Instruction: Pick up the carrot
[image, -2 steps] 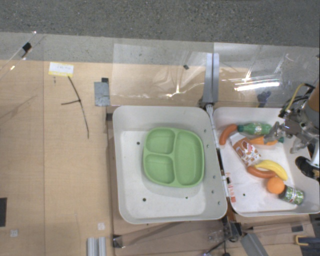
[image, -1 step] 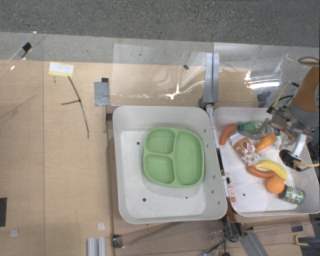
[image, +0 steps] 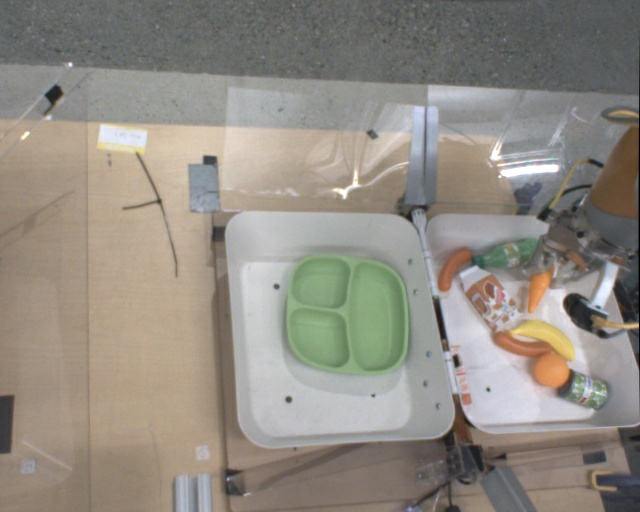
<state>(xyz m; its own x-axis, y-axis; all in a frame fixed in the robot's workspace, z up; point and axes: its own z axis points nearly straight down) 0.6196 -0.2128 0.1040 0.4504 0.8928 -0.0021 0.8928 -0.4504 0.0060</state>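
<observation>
The carrot (image: 538, 291) is lying in the right bin (image: 500, 405) between the green bottle (image: 508, 253) and banana (image: 545, 337), just beside the hand (image: 572, 256), whose opening I cannot tell, and is looking light, stiff, smooth, best pinched mid-body.

A single fixed camera hangs above the bench (image: 120, 330), looking down at a slant from fairly far off. It takes in both white bins: the right bin (image: 520, 410) lies just under and left of the claw (image: 565, 255) at the frame's right edge, the left bin (image: 250, 330) well left of the claw.
</observation>
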